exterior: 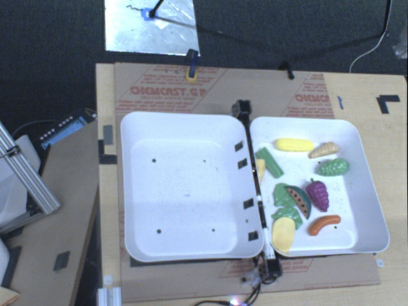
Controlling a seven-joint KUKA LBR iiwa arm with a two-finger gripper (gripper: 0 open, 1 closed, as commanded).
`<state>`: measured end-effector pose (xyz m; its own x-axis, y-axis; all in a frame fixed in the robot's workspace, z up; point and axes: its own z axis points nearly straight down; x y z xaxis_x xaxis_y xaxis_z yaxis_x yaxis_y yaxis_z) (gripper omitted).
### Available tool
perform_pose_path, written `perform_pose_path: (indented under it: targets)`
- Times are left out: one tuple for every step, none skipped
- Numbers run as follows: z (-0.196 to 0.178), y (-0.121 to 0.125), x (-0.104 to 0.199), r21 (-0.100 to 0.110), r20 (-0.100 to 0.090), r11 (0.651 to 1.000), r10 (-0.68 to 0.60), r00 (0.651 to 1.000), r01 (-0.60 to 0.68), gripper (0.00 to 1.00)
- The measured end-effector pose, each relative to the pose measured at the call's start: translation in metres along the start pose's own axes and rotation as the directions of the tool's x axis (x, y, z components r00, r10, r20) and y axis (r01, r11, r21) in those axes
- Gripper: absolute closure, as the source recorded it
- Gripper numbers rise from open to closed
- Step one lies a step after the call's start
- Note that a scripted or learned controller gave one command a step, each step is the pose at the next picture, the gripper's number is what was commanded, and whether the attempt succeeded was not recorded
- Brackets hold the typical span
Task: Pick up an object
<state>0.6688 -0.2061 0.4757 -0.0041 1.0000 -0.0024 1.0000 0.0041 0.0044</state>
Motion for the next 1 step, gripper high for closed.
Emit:
perform_pose_path:
  targets:
    - [-0.0116, 0.0001, 0.0005, 0.0, 0.0, 1.0, -0.001, 1.0, 0.001, 1.0]
